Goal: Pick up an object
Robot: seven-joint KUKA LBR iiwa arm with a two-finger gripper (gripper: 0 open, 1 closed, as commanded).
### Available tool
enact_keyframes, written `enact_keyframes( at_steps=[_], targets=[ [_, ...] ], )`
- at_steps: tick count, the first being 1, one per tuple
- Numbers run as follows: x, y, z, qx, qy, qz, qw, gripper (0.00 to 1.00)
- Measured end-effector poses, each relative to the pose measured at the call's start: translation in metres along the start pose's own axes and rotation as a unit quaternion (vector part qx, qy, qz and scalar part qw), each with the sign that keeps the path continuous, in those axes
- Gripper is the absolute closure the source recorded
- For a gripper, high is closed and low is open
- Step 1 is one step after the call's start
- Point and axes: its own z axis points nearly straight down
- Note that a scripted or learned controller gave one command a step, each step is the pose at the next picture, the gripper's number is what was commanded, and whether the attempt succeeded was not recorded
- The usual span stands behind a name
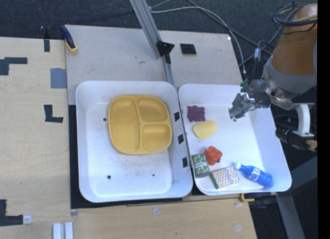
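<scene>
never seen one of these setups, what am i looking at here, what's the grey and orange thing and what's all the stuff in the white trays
One camera fixed above a bench looks down at a slant. The grey and orange thing at the right is a robot arm; its gripper, the part meant to pick things up, hangs over the right bin. Nothing shows between its jaws, and whether they are open is too small to tell.

There are two shallow white bins side by side. The left bin holds a yellow divided plate. The right bin holds a purple piece, a pale yellow lump, a red toy, a green packet, a patterned flat packet and a small blue bottle. The arm's job is to lift one of them.
</scene>
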Motion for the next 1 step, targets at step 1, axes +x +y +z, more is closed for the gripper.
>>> enact_keyframes(
  at_steps=[1],
  targets=[
    [0.0435, 0.0169, 0.0182, 0.003, 0.001, -0.002, 1.0000, 1.00]
  ],
)
